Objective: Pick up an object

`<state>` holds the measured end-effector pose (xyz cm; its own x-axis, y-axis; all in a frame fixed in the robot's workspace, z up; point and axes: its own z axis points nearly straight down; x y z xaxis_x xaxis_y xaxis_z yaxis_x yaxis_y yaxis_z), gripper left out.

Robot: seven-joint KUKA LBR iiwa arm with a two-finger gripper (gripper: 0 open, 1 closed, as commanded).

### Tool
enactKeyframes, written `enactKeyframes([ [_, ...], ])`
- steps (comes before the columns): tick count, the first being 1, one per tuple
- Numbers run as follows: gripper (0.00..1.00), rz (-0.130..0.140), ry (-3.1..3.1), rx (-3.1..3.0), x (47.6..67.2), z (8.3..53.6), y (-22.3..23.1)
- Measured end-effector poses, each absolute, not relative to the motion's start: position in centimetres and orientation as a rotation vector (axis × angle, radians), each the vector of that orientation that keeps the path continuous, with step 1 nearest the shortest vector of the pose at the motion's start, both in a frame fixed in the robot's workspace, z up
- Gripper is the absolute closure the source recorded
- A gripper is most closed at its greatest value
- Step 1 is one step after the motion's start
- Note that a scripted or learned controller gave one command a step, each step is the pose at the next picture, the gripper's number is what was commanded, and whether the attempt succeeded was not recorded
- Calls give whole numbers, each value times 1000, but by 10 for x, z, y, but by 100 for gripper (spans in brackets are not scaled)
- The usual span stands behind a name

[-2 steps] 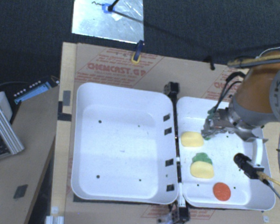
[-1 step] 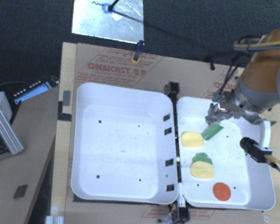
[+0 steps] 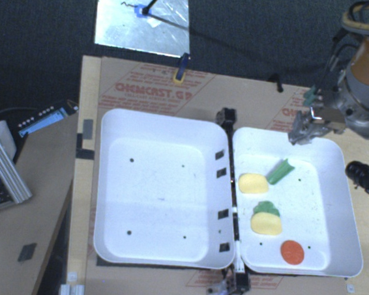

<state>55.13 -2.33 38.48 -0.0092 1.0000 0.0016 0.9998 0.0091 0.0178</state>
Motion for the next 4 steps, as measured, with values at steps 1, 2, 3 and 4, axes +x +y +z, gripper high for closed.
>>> enactKeyframes([
  [1, 100, 27, 2228, 2201, 485, 520, 33],
  [2, 100, 5, 2214, 2222, 486, 536, -29],
  [3, 100, 2, 2214, 2223, 486, 535, -92],
  [4, 100, 1, 2214, 2222, 518, 535, -150],
])
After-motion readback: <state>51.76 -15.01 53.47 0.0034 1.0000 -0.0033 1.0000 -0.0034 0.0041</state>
